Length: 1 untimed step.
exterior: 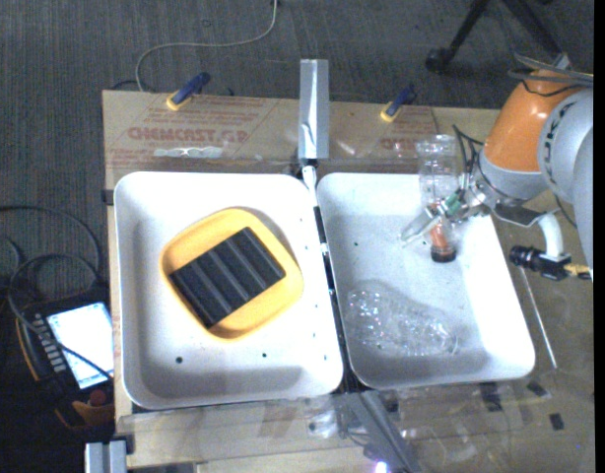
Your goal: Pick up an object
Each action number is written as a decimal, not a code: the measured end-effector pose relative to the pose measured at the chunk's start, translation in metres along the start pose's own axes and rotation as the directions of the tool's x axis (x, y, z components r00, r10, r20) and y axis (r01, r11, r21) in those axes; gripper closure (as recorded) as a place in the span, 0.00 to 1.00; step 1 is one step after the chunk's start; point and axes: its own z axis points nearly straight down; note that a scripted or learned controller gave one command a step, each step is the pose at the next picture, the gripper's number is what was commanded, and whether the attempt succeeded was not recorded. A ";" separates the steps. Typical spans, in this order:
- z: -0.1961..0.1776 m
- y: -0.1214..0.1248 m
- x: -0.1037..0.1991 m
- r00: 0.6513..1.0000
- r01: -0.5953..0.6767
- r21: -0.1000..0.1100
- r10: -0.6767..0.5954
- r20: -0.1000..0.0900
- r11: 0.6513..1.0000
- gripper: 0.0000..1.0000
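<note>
Two white bins on our bench: our gripper hangs near the right bin's far edge, grip unreadable, crinkled clear plastic piece lying toward the near edge.

The arm is seen at the right side, built of rounded grey segments with a smooth, slightly glossy surface. A broad orange band is wrapped around it above the wrist. Thin dark cables are seen beside the band. The gripper is made of clear, transparent parts, and a small orange-red piece is seen at its lower end.
</note>
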 end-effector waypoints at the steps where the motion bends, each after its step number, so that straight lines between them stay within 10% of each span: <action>1: -0.009 0.001 0.001 1.000 0.002 0.000 -0.002 0.001 1.000 1.00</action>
